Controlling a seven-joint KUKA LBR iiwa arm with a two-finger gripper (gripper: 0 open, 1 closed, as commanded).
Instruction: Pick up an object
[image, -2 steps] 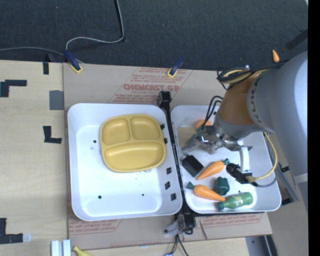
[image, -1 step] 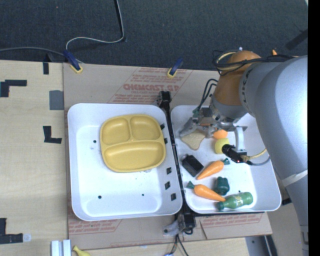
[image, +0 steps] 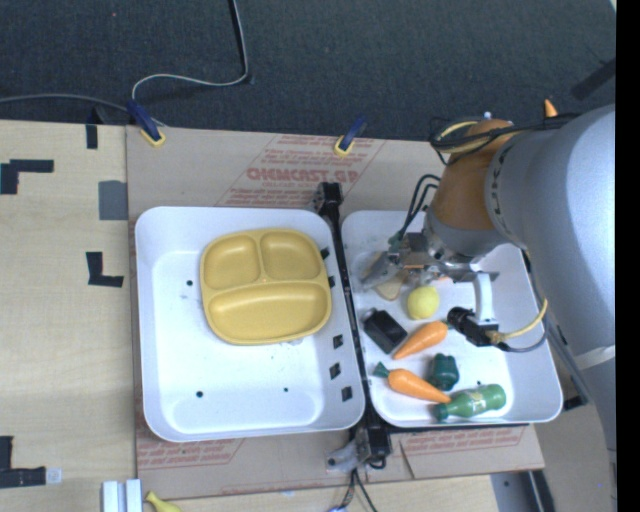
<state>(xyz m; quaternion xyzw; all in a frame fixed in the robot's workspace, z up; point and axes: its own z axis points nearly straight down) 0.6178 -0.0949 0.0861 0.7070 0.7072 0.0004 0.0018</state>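
The right bin (image: 540, 395) holds a yellow lemon (image: 423, 301), two orange carrots (image: 420, 340) (image: 417, 385), a small black block (image: 383, 329), a dark green pepper (image: 443, 371) and a green bottle (image: 470, 402). My gripper (image: 392, 266) reaches down into the upper left part of this bin, just above and left of the lemon. Its metal fingers (image: 380, 268) point left toward the bin divider. Something pale lies under the fingers, but I cannot make out whether it is held.
The left bin (image: 170, 330) carries a yellow three-section plate (image: 266, 285). A black clamp bar (image: 340, 290) runs between the bins. The grey arm with its orange band (image: 470, 190) covers the right bin's upper right. Cables (image: 520, 335) loop near the wrist.
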